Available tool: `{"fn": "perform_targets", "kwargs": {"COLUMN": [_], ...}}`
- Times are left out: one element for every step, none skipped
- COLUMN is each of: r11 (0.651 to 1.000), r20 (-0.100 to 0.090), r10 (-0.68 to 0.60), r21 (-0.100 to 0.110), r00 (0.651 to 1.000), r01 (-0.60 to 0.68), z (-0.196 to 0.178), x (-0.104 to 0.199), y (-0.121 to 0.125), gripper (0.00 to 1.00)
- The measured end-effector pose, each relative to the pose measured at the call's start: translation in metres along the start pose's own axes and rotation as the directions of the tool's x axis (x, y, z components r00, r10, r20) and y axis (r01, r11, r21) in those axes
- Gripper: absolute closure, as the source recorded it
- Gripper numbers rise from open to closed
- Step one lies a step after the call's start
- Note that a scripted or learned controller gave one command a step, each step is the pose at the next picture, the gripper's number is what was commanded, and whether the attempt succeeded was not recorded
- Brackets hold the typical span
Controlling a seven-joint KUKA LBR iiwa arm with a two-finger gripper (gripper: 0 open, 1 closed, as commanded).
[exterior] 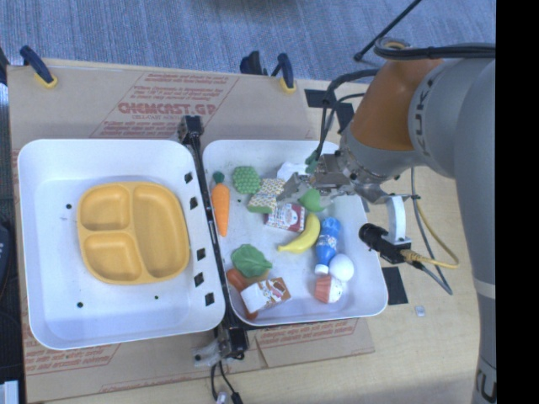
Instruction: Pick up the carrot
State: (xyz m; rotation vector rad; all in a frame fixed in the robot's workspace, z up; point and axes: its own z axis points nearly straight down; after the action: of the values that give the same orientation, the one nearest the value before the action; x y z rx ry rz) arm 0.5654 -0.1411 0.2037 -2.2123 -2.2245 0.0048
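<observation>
A: The desk (76, 82) has two white bins. Where's the carrot (221, 209)?

B: In the right bin (370, 297), by its left wall, lying alone.

A: And the jaws (313, 183)?

B: Up over the green toy (312, 199), well apart. I can't tell how wide.

The bench (421, 335) carries a cardboard sheet (160, 99). Two white bins sit on it side by side, the left bin (34, 251) touching the right bin (370, 297).
</observation>
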Motion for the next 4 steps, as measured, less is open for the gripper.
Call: {"fn": "perform_targets", "kwargs": {"r11": [1.000,0.999,1.000,1.000], "r20": [0.000,0.000,0.005,0.003], "r10": [-0.030,-0.035,-0.009,-0.013], "r21": [0.002,-0.002,-0.007,-0.002], "r00": [1.000,0.999,1.000,1.000], "r01": [0.030,0.035,0.009,0.013], "z": [0.061,0.012,0.094,0.085], "x": [0.049,0.116,0.047,0.048], "y": [0.026,0.040,0.057,0.056], "gripper": [0.00,0.00,0.00,1.00]}}
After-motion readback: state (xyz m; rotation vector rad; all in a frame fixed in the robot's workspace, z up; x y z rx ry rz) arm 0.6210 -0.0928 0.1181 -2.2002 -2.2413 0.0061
